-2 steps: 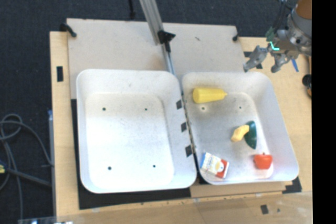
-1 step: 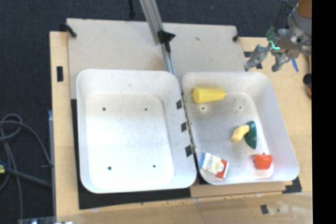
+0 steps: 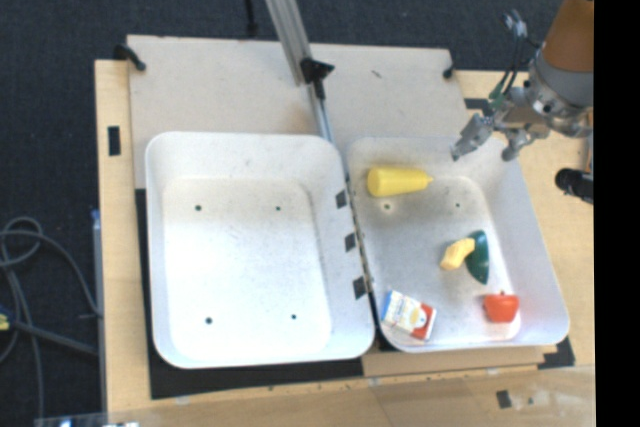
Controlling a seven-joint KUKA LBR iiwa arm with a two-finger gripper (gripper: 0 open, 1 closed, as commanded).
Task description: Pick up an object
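The arm stood at the approach step, nothing yet taken: the gripper (image 3: 487, 143) hung above the far right corner of the right bin (image 3: 530, 215), its two fingers spread apart with nothing between them. The candidates all lay in that bin. A yellow cone-shaped piece (image 3: 397, 181) rested on its side near the far wall, left of the gripper and the closest thing to it. Toward the near right, a small yellow piece (image 3: 457, 253) touched a dark green piece (image 3: 479, 257), and just nearer sat a red-orange piece (image 3: 501, 306) close to the right wall. A small white and red carton (image 3: 409, 316) lay at the near left corner, hard against the rim. The next move, as I judged it, called for a short shift left and a descent over the cone, which had open floor all around it. The carton and the red-orange piece looked awkward, crowded by walls; the touching pair risked a double contact. The left bin (image 3: 240, 245) offered no targets.
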